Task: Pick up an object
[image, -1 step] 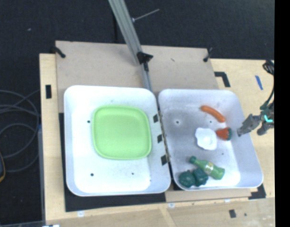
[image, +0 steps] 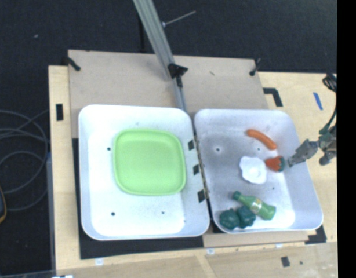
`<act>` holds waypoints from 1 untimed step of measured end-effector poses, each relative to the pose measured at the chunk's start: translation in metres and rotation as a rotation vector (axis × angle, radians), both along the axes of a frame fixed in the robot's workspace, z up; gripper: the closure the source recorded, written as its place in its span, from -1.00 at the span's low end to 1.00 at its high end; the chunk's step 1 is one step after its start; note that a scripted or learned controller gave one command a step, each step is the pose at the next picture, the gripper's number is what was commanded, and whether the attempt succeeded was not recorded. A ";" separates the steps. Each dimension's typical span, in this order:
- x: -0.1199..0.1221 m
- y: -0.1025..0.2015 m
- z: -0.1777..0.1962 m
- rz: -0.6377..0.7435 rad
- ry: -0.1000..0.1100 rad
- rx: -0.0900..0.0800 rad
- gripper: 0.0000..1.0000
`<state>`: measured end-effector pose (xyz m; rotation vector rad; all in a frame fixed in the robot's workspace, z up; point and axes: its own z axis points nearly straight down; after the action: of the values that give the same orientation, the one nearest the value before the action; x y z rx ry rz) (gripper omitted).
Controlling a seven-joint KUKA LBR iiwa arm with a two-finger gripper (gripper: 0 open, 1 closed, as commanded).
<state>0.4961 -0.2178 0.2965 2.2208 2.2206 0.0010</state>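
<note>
Reaching in from 3 o'clock, the gripper [image: 305, 151] is hovering at the right bin [image: 224, 126] wall, jaw state not discernible. Nearest target, a red-orange object [image: 274, 164], is lying just beside it, touching a white piece [image: 253, 169]; a misaligned descent is risking pushing both.

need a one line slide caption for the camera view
Gripper reaching in from the right toward a small red object in the right bin; green plate in the left bin.
</note>
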 end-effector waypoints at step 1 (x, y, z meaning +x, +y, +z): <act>0.002 0.002 -0.062 0.000 0.005 0.001 -1.00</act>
<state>0.4981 -0.2163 0.2346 2.2243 2.2237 -0.0034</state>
